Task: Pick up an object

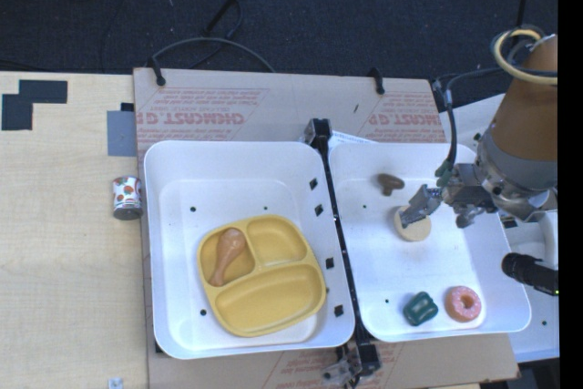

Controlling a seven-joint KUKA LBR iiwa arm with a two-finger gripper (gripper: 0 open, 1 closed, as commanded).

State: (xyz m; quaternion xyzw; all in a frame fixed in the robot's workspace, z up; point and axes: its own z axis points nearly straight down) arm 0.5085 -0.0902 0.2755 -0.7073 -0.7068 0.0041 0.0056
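The right bin (510,287) holds a small brown piece (391,183) near its back, a tan round disc (414,227) in the middle, a dark green block (420,309) and a pink donut (464,303) at the front. My gripper (444,209) hangs over the middle of this bin, open, with nothing between its fingers. Its left finger (417,206) sits just over the top edge of the tan disc. I cannot tell whether it touches the disc.
In the left bin (173,187) a yellow divided plate (273,296) carries a brown drumstick (228,254). A black divider (330,223) separates the bins. A small printed can (127,197) lies outside the left bin. Cables trail by the arm at the right.
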